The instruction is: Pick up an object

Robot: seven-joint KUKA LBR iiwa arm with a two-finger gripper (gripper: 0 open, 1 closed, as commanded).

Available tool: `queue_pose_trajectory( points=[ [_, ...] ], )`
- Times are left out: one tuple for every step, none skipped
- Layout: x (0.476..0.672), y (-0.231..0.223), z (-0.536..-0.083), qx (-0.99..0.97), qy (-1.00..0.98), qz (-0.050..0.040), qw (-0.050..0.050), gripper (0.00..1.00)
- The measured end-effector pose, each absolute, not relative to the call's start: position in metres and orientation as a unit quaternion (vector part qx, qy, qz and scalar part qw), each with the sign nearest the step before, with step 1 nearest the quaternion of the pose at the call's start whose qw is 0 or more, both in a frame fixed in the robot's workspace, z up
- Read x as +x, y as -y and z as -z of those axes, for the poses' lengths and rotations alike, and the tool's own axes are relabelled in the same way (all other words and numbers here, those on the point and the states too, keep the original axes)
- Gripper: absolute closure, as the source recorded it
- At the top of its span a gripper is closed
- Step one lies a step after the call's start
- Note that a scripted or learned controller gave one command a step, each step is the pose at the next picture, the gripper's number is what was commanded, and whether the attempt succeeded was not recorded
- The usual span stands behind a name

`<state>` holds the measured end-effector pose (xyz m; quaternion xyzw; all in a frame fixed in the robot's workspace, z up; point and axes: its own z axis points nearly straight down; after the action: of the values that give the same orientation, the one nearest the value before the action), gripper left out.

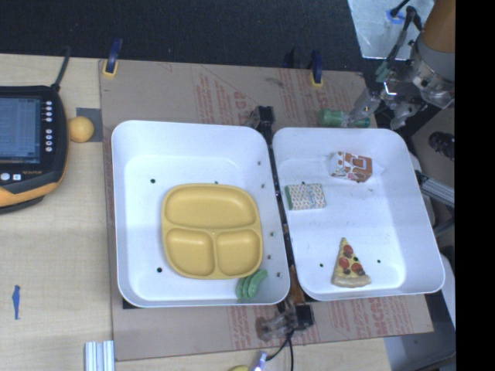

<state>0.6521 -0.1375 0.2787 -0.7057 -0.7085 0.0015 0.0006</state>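
pizza slice toy (350,264) lies in my right bin (418,230); my claw (370,107) hovers beyond its far rim, grip state unclear.

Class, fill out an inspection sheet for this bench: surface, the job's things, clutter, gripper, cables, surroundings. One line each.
Surface: cardboard sheet on a wooden bench, bearing the left bin and right bin.
Job's things: left bin holds a yellow divided plate and green toy; right bin holds a pizza slice toy, patterned block and brown-white packet.
Clutter: yellow ball.
Gripper: gripper beyond the right bin's far rim.
Cables: black cable at the near edge.
Surroundings: control pendant at left.
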Motion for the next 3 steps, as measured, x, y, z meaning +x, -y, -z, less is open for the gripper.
queue_pose_trajectory(
  points=[
    [0.637,0.202,-0.154,-0.706,0.708,-0.0034,0.002,0.00],
    [0.658,0.209,-0.110,-0.705,0.709,0.0027,-0.005,0.00],
    [0.662,0.211,-0.103,-0.705,0.710,0.0044,-0.003,0.00]
  ],
)
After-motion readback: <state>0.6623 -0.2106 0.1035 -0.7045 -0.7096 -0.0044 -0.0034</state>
